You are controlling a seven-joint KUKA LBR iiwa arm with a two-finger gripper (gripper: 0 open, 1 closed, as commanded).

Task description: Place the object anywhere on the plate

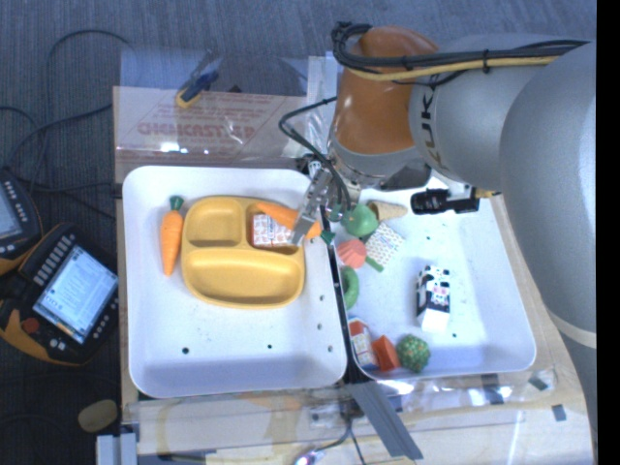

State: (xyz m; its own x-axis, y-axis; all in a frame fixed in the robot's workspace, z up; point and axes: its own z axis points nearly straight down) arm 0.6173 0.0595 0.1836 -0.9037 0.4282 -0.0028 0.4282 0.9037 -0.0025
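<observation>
Small red-and-white patterned box point(263, 231) lies in the upper right compartment of the yellow sectioned plastic plate point(237, 279), partly covered by the claw point(312, 211). Claw opening cannot be determined; its tips are blurred against an orange piece at the plate's edge. The plate sits in the left white bin point(155, 356), an orange toy carrot point(171, 240) just beside it. The right white bin point(484, 347) holds a black-and-white toy cow point(435, 294) and a green broccoli piece point(414, 353).

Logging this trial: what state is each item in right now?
plate: flat in left bin, red-and-white box in its upper right compartment
carrot: lying beside the plate's left edge, off it
cow toy: lying in right bin
broccoli: resting in right bin
gripper: over plate's right edge
</observation>
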